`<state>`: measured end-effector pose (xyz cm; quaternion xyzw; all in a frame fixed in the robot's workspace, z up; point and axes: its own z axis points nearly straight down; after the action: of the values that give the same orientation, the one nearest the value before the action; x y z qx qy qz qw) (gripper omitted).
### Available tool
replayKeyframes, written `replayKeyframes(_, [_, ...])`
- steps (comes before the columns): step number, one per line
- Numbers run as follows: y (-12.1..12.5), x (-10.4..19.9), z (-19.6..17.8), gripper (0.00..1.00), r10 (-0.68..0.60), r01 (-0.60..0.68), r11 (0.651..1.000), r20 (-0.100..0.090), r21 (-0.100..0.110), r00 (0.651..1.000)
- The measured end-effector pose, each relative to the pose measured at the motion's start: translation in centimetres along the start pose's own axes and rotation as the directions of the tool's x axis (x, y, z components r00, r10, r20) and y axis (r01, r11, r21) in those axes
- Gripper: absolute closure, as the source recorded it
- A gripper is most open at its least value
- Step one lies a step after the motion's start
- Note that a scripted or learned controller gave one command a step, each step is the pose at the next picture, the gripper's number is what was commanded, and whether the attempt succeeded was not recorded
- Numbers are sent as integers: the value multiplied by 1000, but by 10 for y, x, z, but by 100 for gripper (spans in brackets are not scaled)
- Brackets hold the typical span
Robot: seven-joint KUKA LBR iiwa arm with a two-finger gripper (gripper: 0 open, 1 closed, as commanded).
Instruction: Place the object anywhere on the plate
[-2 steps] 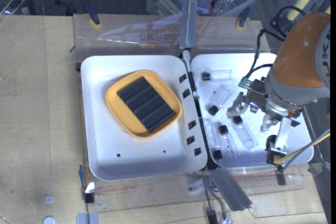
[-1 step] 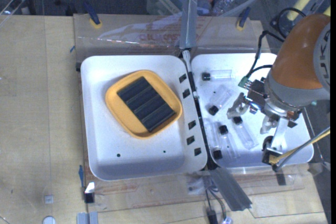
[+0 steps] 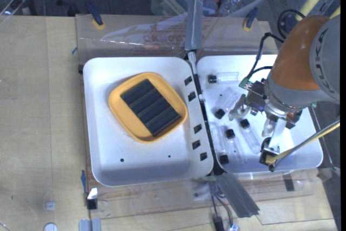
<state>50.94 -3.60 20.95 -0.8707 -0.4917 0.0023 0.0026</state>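
Arm over the right bin (image 3: pixel 311 157), plate (image 3: pixel 148 106) waiting in the left bin (image 3: pixel 102 165).
Gripper (image 3: pixel 254 116) hangs low at centre right, among small dark and clear objects (image 3: pixel 219 113) scattered there, likely to pick one. Its opening cannot be told. The yellow plate, a dark ribbed slab on it, sits left of centre.

2 white bins (image 3: pixel 108 170), 1 yellow plate (image 3: pixel 120 108).
Right bin: perhaps 5 small dark objects (image 3: pixel 219 113), though the arm hides part of it.

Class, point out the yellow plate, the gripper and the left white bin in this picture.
yellow plate (image 3: pixel 120 107): camera view, its left rim.
gripper (image 3: pixel 254 119): camera view, midway between fingertips.
left white bin (image 3: pixel 102 162): camera view, bare floor.
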Motion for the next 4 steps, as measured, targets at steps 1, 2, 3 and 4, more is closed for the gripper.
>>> replayKeyframes(1, [13, -3, 1, 0, -6, 6, 1000, 0, -5, 1000])
replayKeyframes(2, [2, -11, -12, 0, 72, -72, 997, 0, -4, 997])
replayKeyframes(3, [7, -18, -12, 0, 38, -38, 999, 1, -4, 999])
replayKeyframes(4, [-5, -14, -22, 0, 66, -66, 998, -1, -4, 998])
